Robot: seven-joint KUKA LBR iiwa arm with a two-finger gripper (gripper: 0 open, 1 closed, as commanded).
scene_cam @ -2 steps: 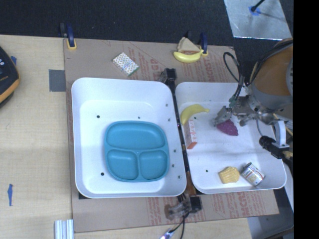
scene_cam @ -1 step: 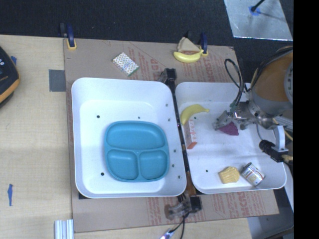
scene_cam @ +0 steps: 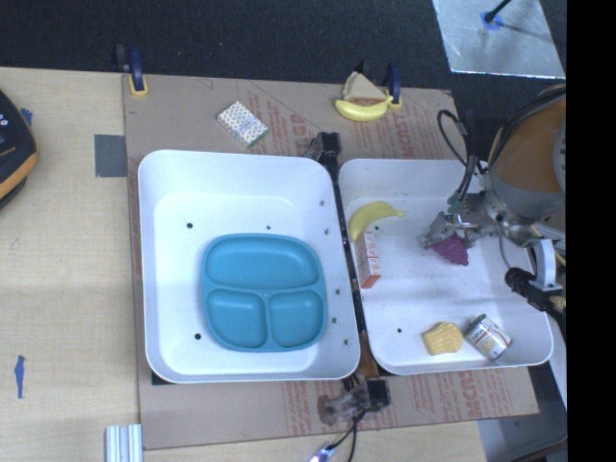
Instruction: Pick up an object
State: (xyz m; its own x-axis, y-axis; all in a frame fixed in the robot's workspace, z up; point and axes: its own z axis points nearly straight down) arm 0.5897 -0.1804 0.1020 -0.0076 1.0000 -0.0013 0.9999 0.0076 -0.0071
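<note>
Right now the gripper (scene_cam: 445, 234) sits low by the purple toy (scene_cam: 452, 250), near the right bin's (scene_cam: 414, 354) far edge. Nothing shows its grip. It looks small, light; grab its middle.

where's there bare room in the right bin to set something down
Most free floor in the right bin lies in its middle, bordered by the banana and red packet on the left, the cracker and small can below. The upper right is crowded: the hand sits at the purple object.
</note>
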